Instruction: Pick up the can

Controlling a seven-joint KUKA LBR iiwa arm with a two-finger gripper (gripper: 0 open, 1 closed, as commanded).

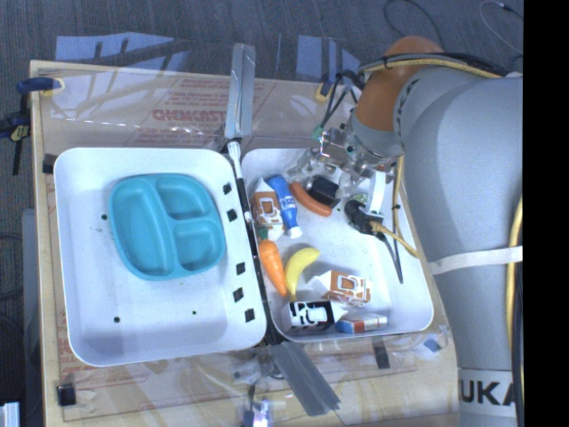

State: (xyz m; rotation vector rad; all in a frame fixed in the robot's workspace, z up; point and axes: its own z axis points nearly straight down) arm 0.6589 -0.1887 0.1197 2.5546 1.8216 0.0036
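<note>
Reaching in from the counter's (418, 376) right edge, with the end effector (342, 174) low over the far end of the right bin (425, 308), among its own cables and just beside an orange oblong item (313, 199); impossible to tell whether spread or pressed together, and nothing seen pinched. Well apart from the likely target: a black-and-white can (311, 314), judged so by shape only, lying on its side against the bin wall nearest the counter's near edge, with a small pen-like tube (363, 324) just beside it. Probably left tumbled there, as with the rest of the loose clutter: banana (300, 265) and carrot (273, 269) side by side along the divider, a blue-and-white tube (284, 205) and a brown-labelled pack (266, 210) farther back, a second brown pack (349, 287) near the can. Crowded enough to call for a careful approach between neighbours. Left bin (89, 327) given over to a blue divided tray (169, 225), lying flat toward the counter's left edge. Underneath, pale wood covered by a clear printed sheet, pinned at the far left corner by a blue clamp (36, 85). Beyond the far edge, grey carpet (133, 7) and loose cables (427, 12).
</note>
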